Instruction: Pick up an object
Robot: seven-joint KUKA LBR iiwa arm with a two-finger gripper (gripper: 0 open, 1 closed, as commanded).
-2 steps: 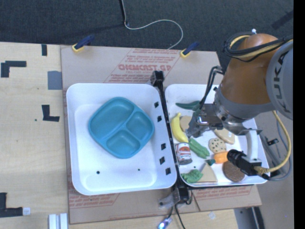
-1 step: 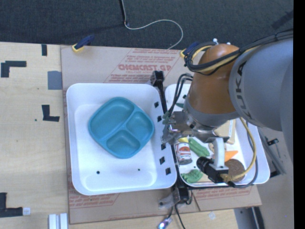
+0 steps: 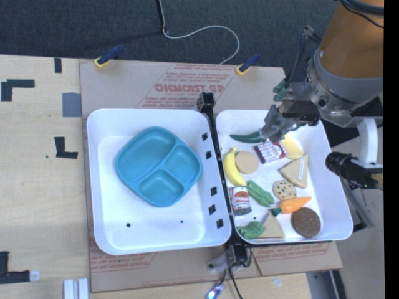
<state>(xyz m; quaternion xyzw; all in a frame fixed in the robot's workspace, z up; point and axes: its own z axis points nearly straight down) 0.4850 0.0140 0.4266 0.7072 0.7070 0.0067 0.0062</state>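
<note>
While the tool (image 3: 272, 129), its state unclear, hovers, a curved green pepper (image 3: 247, 136) lies below.

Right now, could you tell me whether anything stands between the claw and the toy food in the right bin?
Nothing visible does. The claw hangs directly over the green pepper and the small purple packet in the right bin, with only open space beneath it.

Arm (image 3: 352, 55): broad orange band, grey metallic wrist ring below, black cables alongside, dark gripper (image 3: 272, 129) hardware.
</note>
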